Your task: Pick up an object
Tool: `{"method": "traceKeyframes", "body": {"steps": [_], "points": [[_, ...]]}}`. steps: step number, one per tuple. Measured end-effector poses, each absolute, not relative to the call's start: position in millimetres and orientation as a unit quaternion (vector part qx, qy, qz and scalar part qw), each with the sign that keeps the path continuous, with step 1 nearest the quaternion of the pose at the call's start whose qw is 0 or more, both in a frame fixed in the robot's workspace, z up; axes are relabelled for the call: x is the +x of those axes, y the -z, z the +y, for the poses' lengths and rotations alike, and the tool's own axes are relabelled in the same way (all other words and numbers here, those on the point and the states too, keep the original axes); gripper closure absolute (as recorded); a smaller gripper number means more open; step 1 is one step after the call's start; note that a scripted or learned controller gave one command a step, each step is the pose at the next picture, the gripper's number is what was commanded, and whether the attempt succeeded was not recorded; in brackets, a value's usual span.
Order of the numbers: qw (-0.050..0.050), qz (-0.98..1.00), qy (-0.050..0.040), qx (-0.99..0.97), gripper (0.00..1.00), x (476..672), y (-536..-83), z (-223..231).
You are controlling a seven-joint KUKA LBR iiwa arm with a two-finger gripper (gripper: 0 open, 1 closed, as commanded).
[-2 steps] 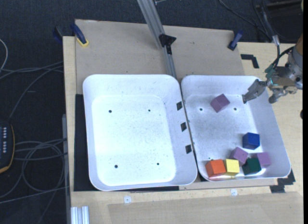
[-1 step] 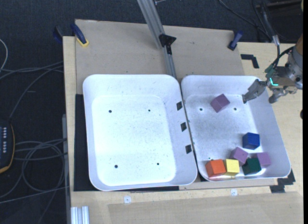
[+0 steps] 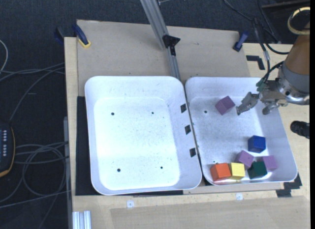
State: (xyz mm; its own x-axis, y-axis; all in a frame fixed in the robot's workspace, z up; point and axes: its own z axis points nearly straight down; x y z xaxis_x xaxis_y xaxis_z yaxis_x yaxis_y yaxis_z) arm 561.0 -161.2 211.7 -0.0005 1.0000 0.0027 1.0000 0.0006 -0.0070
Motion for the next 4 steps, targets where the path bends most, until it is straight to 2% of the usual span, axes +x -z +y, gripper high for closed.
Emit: {"method": "traceKeyframes", "body": {"steps": [1,2,3,4], "points": [[0.003,-0.707,-0.0015,-0.707,0.00,556.2,-167.6,-164.3],[0.004,-0.707,-0.0017,-0.707,0.00,560.9,-107.8,-168.5],[-0.001,-0.707,0.0012,-0.707,1.00,563.5,-122.8,-168.6],[-0.004,-0.708,0.0021,-0.706,1.00,564.3,-187.1,-165.4]]}}
